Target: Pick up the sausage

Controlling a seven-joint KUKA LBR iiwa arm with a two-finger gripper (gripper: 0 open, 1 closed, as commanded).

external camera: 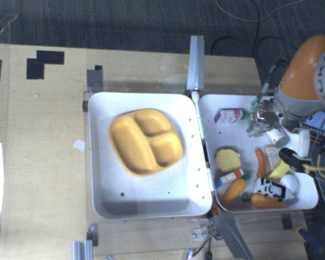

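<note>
The tabletop (43,145) is pale wood and carries two shallow white bins side by side. The left bin (103,188) holds one yellow three-compartment tray (145,141), lying near its middle. The right bin (222,104) holds the small items, crowded toward its near half.

The arm (309,75), grey with an orange band, enters from the right and stands over the far right part of the right bin. Its hand (262,118) hangs at the arm's left end, above the bin's far right quarter. Whether the hand is wide or narrow cannot be told from this view, and nothing can be seen held in it.

The sausage (260,163) is a short reddish-orange piece lying lengthwise, far to near, on the floor of the right bin. It sits nearer the camera than the hand, almost directly below it in the view, and apart from it.

A round pale yellow item (228,158) lies to the left of the sausage. A carrot (234,190) lies nearer and to the left. A second orange piece (266,201) lies along the near rim. A small pink and white packet (229,115) rests at the far side, left of the hand.
</note>
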